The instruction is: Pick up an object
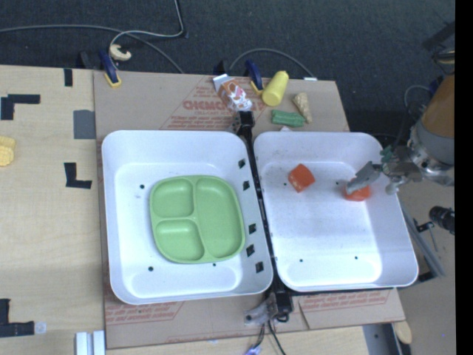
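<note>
Here, right bin (384, 268) holds orange block (301, 177); fingers (360, 178) state unclear; left: green plate (196, 218).

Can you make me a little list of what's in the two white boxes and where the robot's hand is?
left bin: holds a green divided plate with three sections
right bin: holds an orange-red block and a small red object
gripper: over the right bin, right at the small red object
holding anything: cannot tell from here
behind the bins: a yellow object, a green object and a small printed packet on the cardboard
</note>
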Available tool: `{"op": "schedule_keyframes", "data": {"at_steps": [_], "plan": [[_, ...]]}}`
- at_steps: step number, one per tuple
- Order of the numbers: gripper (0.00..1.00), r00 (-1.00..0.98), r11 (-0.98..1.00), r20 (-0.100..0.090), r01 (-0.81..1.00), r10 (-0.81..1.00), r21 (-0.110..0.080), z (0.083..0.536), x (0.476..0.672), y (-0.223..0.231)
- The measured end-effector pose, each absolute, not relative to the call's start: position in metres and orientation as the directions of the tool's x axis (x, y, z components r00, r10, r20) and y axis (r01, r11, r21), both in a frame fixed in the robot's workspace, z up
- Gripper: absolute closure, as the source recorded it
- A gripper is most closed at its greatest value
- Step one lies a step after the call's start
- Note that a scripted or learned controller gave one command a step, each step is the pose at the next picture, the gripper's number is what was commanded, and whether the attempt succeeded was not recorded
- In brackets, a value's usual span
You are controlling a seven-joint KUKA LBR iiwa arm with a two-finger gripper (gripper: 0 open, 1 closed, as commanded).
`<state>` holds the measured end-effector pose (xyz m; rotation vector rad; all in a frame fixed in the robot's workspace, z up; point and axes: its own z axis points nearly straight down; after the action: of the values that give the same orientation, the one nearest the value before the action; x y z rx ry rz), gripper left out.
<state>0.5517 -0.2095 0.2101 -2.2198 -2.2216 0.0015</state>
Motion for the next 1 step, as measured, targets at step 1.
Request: {"op": "schedule_keyframes", "data": {"at_steps": [1], "plan": [[0.0, -0.002, 0.002, 0.0, 1.0, 1.0, 0.003, 0.0867, 0.5691, -0.1572]]}}
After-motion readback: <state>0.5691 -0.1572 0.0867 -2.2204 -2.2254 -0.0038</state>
